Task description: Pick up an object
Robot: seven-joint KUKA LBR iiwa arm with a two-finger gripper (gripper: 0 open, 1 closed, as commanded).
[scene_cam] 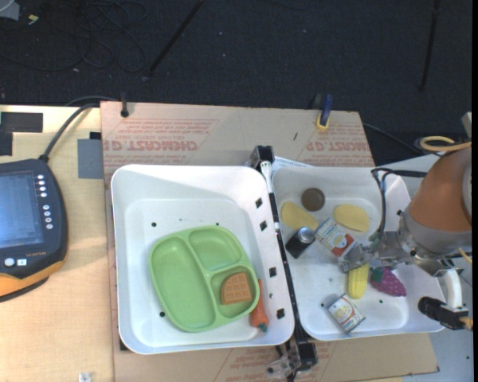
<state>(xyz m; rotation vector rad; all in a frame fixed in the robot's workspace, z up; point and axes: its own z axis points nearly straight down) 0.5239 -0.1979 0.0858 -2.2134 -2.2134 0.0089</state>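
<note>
**A:** How far has the pick been taken?

**B:** The grey two-finger gripper [365, 255] is seen low in the right shallow white bin [382, 318]. Whether it is spread or closed cannot be told, and nothing is seen held in it.

**A:** What is found closest?

**B:** A yellow plastic corn cob [355, 282] lies just on its near side. A purple plastic grape bunch [388, 282] lies right of the cob, and a red-and-white carton [332, 235] lies to the gripper's left. All appear to rest on the bin floor, so grasp and lift are judged not yet done.
</note>
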